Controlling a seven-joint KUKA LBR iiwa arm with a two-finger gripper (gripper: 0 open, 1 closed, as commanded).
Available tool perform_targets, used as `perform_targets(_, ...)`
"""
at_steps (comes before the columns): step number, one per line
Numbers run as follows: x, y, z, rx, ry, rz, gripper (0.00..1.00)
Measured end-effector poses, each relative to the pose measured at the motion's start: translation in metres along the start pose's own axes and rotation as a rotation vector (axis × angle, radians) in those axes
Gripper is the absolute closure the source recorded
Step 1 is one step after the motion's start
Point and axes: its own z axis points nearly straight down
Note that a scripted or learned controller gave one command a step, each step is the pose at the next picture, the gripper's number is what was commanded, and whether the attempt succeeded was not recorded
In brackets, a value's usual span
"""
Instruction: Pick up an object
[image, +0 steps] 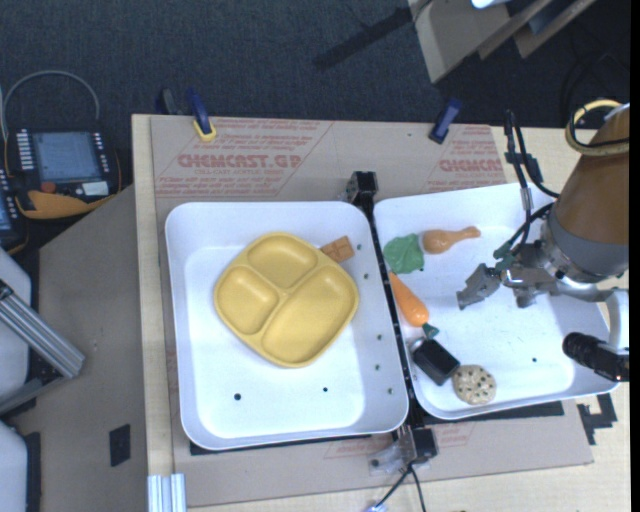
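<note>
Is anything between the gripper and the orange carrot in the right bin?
Nothing visible: bare white bin floor lies between the gripper and the orange carrot. The green leafy piece sits above that path.

arm (598, 215) cut off by the right edge, far corner of the right bin (500, 340) hidden under it, small brown block (338, 249) partly tucked behind the yellow divided plate (286, 298), gripper (478, 287) fingers too small to tell apart
</note>
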Motion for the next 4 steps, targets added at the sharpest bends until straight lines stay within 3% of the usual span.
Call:
perform_targets(1,0.003,0.006,0.046,0.005,0.002,0.000,0.00)
perform_targets(2,0.007,-0.004,0.095,0.006,0.002,0.000,0.00)
perform_targets(3,0.006,-0.002,0.082,-0.002,-0.001,0.001,1.00)
perform_targets(4,0.000,0.008,0.026,-0.008,-0.002,-0.002,1.00)
